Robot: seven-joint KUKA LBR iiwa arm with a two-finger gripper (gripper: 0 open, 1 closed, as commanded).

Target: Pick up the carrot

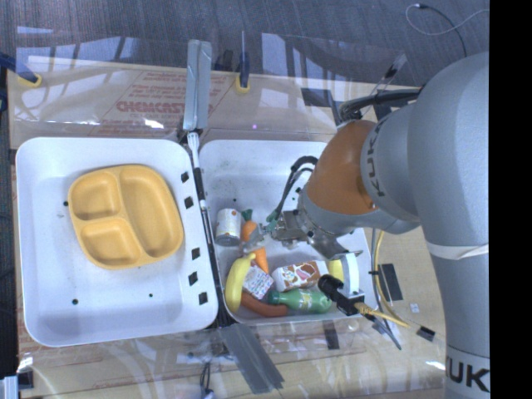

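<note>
The grey arm's end effector (264, 229) is hovering over the small orange carrot (249, 229) in the right-hand white bin (249, 160), lower centre of frame; its grip state I cannot tell. Descending and closing squarely seems next.

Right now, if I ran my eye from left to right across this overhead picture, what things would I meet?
Yellow divided plate in the left white bin → small silver can → carrot → gripper → orange band on the grey arm.
</note>
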